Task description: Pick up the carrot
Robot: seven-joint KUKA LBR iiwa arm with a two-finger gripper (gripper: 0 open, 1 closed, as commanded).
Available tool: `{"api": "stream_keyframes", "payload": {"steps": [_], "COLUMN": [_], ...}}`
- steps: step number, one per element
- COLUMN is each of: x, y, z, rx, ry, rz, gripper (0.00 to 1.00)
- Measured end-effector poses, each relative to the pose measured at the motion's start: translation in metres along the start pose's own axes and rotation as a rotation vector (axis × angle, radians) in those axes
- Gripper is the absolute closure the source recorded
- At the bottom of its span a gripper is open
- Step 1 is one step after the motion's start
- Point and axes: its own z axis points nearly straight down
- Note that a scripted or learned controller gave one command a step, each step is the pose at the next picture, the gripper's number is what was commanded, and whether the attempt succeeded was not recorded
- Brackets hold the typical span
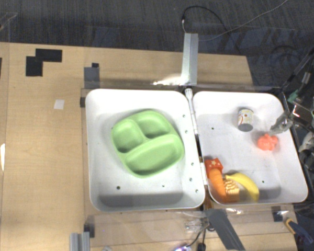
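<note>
The carrot (216,182) is an orange stick lying along the front left corner of the right bin (227,140). It is packed between a small red piece (214,164) behind it and a banana (246,185) on its right. My gripper (280,123) hangs at the right wall of the same bin, far from the carrot and just above a pink-red toy (268,142). I see nothing held in it.
A small can (245,119) stands at the back of the right bin. A green divided plate (147,142) lies in the left bin (102,156). A metal post (190,59) rises behind the divider between the bins. Cables and arm parts crowd the right edge.
</note>
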Motion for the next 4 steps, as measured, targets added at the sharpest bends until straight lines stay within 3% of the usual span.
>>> {"api": "stream_keyframes", "payload": {"steps": [1, 2, 3, 4], "x": [-0.001, -0.036, -0.035, -0.033], "y": [-0.017, 0.005, 0.006, 0.007], "z": [-0.163, -0.162, -0.173, -0.183], "rx": [-0.001, 0.001, -0.001, -0.003], "ry": [0.001, -0.001, -0.001, -0.001], "rz": [0.322, 0.707, 0.693, 0.680], "gripper": [0.00, 0.00, 1.00, 1.00]}}
